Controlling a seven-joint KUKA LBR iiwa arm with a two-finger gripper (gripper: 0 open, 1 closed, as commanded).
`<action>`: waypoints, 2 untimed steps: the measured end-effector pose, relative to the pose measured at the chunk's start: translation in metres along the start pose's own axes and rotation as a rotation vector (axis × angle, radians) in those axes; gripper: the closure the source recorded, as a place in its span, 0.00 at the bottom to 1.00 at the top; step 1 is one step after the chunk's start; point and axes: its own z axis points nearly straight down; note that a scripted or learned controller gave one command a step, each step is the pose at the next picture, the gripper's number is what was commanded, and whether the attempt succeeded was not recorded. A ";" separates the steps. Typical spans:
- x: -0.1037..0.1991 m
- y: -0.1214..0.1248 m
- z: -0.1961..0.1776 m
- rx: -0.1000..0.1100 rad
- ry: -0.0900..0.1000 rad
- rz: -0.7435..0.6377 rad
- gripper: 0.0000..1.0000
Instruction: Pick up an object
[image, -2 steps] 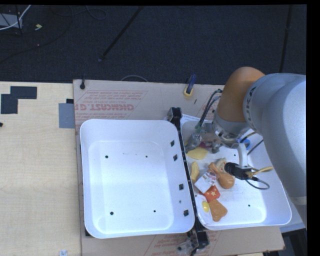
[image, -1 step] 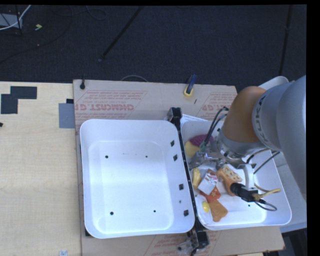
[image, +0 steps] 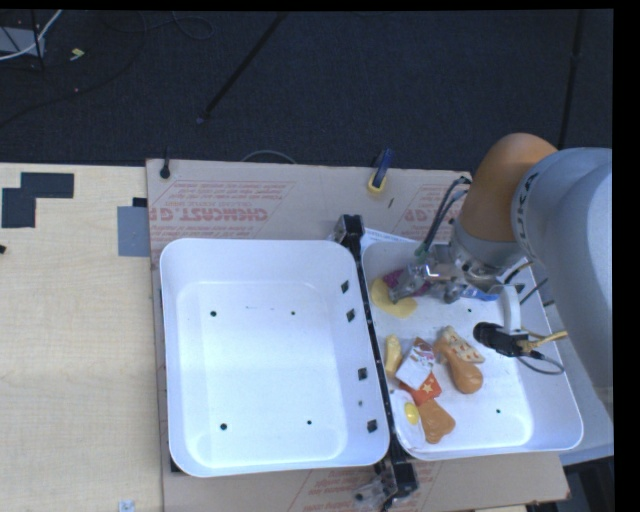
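Two white bins sit side by side. The left-hand bin (image: 258, 375) shows bare white floor with a few dark dots, and the right-hand bin (image: 522, 412) carries the lot. Against its left wall lies a small yellow strip (image: 393, 352), running far edge to near edge. Just beside it is a red-and-white packet (image: 417, 368), then a brown roll (image: 463, 364) slanting towards the near-right corner. An orange piece (image: 437, 421) sits by the near edge.

Up in the far-left corner sits the yellow lump (image: 393, 301). It is roundish, with a slight long axis across the bin from the left wall towards the middle, and no clear pointing end. The arm (image: 560, 205) reaches in, and the gripper (image: 415, 283) hangs right over the lump's far-right side, close or touching. I cannot tell whether it is set wide or narrow.
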 end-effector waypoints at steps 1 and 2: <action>0.038 -0.002 0.001 0.005 0.001 0.003 0.00; 0.029 -0.069 0.001 0.010 0.002 0.005 0.00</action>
